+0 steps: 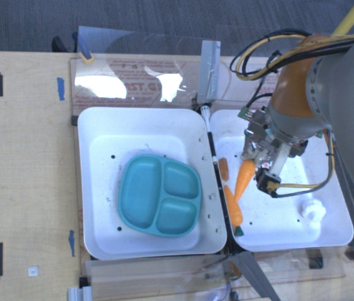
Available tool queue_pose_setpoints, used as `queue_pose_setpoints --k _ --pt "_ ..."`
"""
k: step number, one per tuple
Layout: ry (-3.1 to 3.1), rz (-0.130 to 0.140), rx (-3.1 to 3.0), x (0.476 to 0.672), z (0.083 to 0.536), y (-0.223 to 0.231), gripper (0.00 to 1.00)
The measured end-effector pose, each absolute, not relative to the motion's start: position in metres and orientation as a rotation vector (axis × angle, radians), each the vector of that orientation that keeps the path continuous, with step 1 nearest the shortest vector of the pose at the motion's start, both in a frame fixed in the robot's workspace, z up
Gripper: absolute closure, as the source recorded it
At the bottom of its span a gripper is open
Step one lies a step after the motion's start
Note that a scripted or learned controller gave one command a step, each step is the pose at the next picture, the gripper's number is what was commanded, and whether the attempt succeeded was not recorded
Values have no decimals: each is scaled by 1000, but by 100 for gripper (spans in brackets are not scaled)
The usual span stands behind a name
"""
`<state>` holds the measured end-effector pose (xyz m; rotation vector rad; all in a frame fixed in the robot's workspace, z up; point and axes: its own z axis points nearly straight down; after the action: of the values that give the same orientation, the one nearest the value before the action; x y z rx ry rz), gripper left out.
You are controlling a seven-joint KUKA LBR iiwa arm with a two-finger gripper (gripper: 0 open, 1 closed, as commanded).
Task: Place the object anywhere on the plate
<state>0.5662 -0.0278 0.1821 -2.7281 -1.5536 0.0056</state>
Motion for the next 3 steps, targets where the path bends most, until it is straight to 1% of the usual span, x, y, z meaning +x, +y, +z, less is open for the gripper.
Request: queue_pose_setpoints --k 1,2,3 --pt "-1501 5 -2756 621 182 47 100" --pt "-1489 9 -2764 606 194 23 100" --pt "-1446 4 -2789 606 200 88 100"
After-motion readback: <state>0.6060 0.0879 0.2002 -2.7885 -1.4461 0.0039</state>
